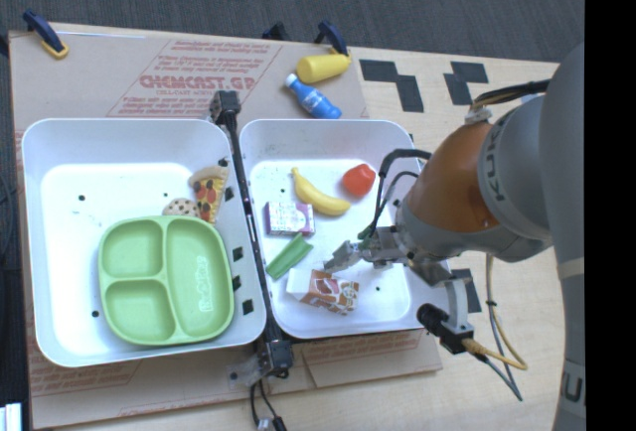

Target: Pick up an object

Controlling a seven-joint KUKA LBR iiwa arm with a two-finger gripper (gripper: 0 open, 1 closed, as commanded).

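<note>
Bench (328,71): cardboard-covered, carries two shallow white bins side by side. It extends on all sides of the jaws.

Arm (497,191): grey with orange band, enters from the right of the camera view, wrist bent down over the right bin (397,136).

Left bin (60,220): well to the left of the jaws. Holds a green divided tray (164,280), with a pizza-slice toy (209,191) and a round cookie-like piece (181,208) touching the tray's upper edge.

Jaws (343,258): low over the right bin's floor, near its lower middle. Cannot tell if they are released or clenched; nothing is seen between them.

Right bin contents, candidates for the pick:
- Red-and-white patterned packet (326,290), lying flat just below and left of the jaws, very near or touching; cannot tell which.
- Green stick-shaped piece (288,256), just left of the jaws, lying diagonally.
- Yellow banana (318,194), above and left of the jaws.
- Small pink-and-white box (288,217), left of the jaws, just under the banana's left end.
- Red tomato-like ball (359,180), above the jaws, beside the banana's right end.

On the bench beyond the bins, well above the jaws: a yellow lemon-shaped item (320,68) and a blue bottle (314,98), near one another.
</note>
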